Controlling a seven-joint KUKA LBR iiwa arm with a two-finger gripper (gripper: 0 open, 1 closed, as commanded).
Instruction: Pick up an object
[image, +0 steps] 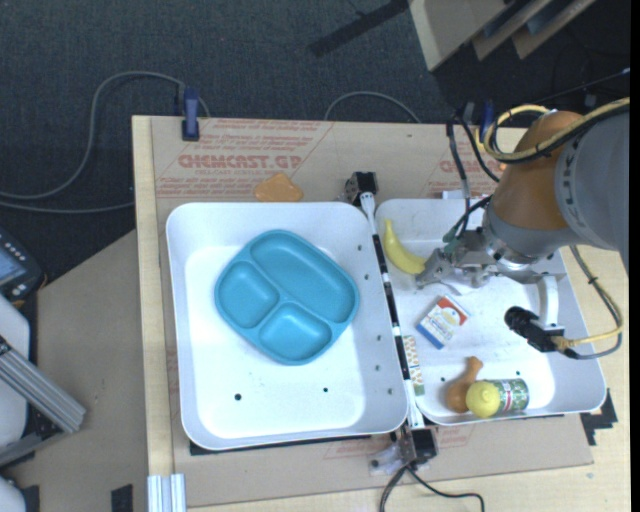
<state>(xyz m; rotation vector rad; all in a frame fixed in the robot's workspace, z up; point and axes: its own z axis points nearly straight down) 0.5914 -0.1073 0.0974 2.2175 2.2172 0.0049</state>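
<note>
The right bin (565, 365) holds a yellow banana (402, 252) at its far left corner. Near its middle lies a small white, blue and orange box (441, 322). At the near edge are a brown drumstick (461, 384), a yellow lemon (484, 398) and a green-labelled can (515, 394). My gripper (452, 268) hangs low over the far part of this bin, just right of the banana and above the small box. Nothing shows as held in it.
In the left bin (290, 400) lies a blue divided plate (286, 296). A black clip (361, 185) sits at the far end of the rim between the bins. An orange scrap (278, 188) lies on the board behind the left bin. Cables trail behind the arm.
</note>
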